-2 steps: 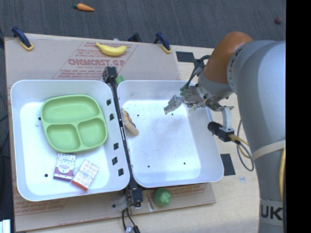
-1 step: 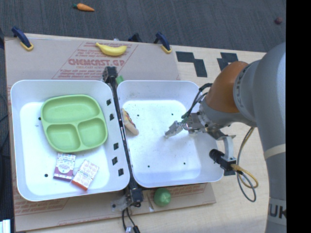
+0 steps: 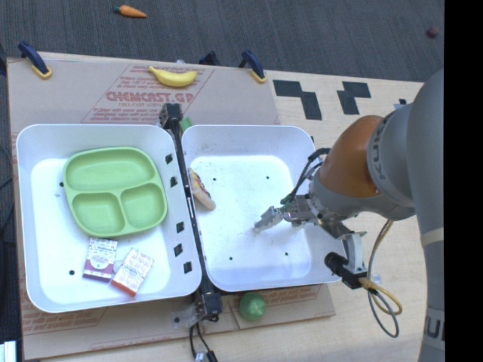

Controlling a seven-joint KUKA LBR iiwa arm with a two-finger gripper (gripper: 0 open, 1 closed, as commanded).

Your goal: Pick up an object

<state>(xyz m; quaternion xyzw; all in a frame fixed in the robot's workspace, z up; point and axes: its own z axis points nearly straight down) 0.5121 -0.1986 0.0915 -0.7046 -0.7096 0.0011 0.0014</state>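
In the right bin (image 3: 226, 274), centre frame, the end effector (image 3: 266, 221) hangs with nothing in it, fingers slightly apart. A small hot dog toy (image 3: 201, 190) lies at the bin's left wall; probably light and smooth, best pinched across its middle.

Two bins sit side by side on the counter (image 3: 302, 104). Left bin (image 3: 30, 202): divided plate (image 3: 115, 190) in its upper middle; two small packets below it, one (image 3: 100, 259) left of the other (image 3: 133, 270), touching or nearly so. Right bin (image 3: 249, 138): hot dog toy (image 3: 201, 189) against its left wall. Gripper (image 3: 266, 221) over the right bin's centre-right area. Banana (image 3: 173, 75) on the counter above the bins. Ball (image 3: 253, 305) on the counter below the right bin. Carrot (image 3: 132, 10) on the floor, upper left of frame.
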